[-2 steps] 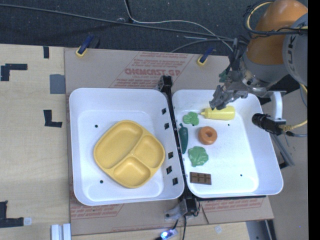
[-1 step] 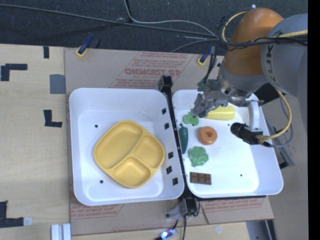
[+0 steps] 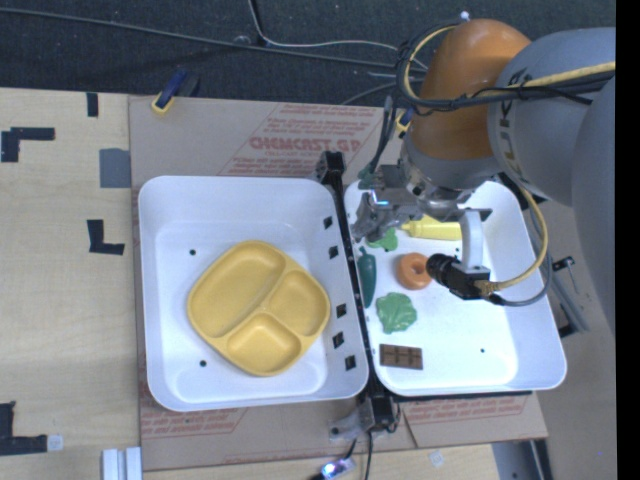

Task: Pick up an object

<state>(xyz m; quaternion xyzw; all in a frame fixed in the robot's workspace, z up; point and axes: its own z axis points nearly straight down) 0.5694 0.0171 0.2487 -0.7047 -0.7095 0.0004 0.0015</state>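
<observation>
Camera view | fingers (image 3: pixel 380 226) state: cannot tell | green toy (image 3: pixel 384 238) just beneath them

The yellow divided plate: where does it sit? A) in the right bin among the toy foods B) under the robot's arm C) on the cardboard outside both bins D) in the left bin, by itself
D: the yellow divided plate lies alone in the left bin, while the small food pieces, such as the brown chocolate bar, lie in the right bin.
</observation>
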